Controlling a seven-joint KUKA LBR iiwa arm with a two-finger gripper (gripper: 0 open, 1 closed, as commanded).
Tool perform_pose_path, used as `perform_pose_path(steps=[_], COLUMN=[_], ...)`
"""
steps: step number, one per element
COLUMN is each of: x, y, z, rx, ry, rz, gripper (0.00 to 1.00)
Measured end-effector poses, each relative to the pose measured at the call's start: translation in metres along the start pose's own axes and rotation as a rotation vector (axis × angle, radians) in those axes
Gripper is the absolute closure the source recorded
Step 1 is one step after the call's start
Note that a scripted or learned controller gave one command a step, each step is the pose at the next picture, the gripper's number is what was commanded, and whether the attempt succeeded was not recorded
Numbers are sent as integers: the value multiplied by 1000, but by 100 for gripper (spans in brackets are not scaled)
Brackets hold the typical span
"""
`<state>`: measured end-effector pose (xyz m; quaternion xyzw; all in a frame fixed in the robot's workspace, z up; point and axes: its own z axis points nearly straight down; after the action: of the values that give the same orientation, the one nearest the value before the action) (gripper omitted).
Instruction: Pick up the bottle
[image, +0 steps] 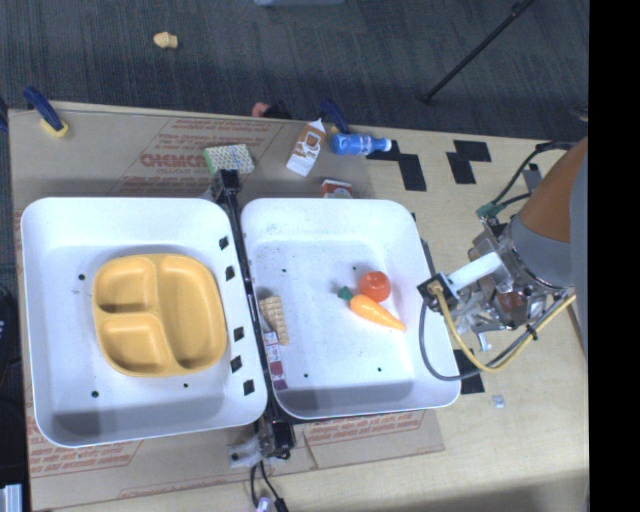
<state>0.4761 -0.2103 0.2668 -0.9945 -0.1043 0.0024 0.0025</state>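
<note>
Tool (488, 318): stood over the desk (520, 440) just beside the right rim of the right bin (330, 207) and outside it, probably parked there so the bins stayed open to view. Whether it was clenched or released could not be told. Right bin: held a carrot (378, 313) touching a tomato (374, 284) near the middle, and a waffle piece (272, 316) by the left wall. Left bin (120, 205): held a yellow divided plate (158, 312), lying flat. Bottle (355, 145): blue, lay on its side on the desk beyond the right bin's far rim, next to a small carton (307, 147) and well apart from the tool. It was not in either bin, so a long reach seemed needed.
</note>
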Motion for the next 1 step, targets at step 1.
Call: perform_pose_path(steps=[1], x=[0], y=[0], z=[9], rx=[1], ry=[0], rz=[2], gripper=[100])
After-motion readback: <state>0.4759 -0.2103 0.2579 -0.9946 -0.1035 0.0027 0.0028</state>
